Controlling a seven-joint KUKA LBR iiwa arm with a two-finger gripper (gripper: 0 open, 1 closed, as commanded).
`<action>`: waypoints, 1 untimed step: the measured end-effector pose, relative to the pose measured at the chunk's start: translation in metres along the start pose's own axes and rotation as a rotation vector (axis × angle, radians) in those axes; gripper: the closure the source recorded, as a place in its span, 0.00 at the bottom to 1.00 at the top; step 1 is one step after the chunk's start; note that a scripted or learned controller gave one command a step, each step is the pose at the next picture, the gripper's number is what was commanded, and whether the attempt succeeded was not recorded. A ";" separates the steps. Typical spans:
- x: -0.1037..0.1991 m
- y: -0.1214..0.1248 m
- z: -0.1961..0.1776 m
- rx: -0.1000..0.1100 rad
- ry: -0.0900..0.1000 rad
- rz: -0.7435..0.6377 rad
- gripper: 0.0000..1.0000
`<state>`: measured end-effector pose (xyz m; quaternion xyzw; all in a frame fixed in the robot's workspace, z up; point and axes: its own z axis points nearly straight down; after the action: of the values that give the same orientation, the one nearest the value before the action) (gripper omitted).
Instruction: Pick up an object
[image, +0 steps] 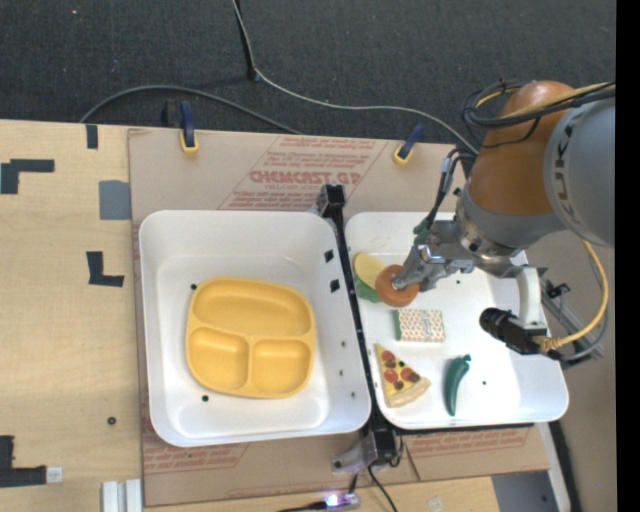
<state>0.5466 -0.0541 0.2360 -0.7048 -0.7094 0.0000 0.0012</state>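
Because the end effector (412, 276) sits low over the doughnut (396, 286), seemingly to grasp it, I cannot tell its state.

A divided tray (250, 335) lies in the left bin (160, 300); toy foods (400, 375) lie in the right bin (520, 390).

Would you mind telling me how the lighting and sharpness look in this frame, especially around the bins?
In the camera view, lighting is even and diffuse; the yellow tray casts only a soft shadow in the left bin. The pizza slice and green pepper are fairly sharp, while the gripper looks slightly soft.
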 end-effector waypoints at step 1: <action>0.052 0.004 0.009 0.002 -0.001 0.001 1.00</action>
<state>0.5505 -0.0017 0.2268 -0.7050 -0.7092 0.0009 0.0014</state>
